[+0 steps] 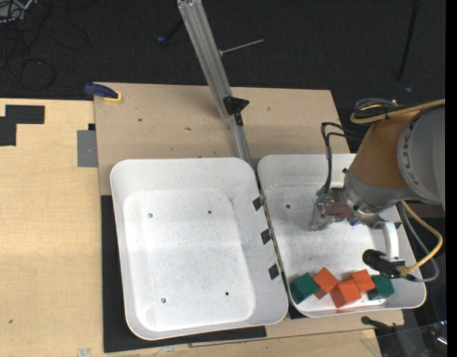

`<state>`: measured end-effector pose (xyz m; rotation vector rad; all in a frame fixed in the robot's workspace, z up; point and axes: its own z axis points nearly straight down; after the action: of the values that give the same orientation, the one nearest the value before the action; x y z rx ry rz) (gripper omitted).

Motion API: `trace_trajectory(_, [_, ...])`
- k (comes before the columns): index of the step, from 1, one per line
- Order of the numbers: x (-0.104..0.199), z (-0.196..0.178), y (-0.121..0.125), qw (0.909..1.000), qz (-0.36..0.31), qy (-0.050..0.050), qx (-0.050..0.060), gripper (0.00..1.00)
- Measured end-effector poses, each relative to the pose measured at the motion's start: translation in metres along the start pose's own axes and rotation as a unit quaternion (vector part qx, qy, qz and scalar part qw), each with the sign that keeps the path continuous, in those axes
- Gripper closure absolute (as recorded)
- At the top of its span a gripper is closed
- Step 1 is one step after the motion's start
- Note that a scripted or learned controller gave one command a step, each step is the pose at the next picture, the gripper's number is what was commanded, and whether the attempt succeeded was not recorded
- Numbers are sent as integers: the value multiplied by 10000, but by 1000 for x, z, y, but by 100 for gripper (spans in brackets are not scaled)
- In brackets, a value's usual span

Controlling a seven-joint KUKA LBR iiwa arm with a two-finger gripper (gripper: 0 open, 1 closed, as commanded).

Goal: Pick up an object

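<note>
White plastic bins, two side by side, carry no legible writing. Two orange blocks (337, 286) and two green blocks (305, 285) cluster at the right bin's (295, 181) five o'clock corner; the gripper (322, 216) hovers near centre, grip indiscernible.

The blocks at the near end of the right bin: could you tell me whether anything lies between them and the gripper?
Nothing visible does. The gripper hangs over the middle of the right bin, and bare white floor separates it from the green and orange blocks clustered at the near edge.
</note>
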<state>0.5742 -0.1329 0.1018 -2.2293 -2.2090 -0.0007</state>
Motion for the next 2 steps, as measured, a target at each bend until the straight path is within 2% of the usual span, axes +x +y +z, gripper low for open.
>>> trace_trajectory(2, [10, -103, 8, 10000, -50, -12, -19, 100])
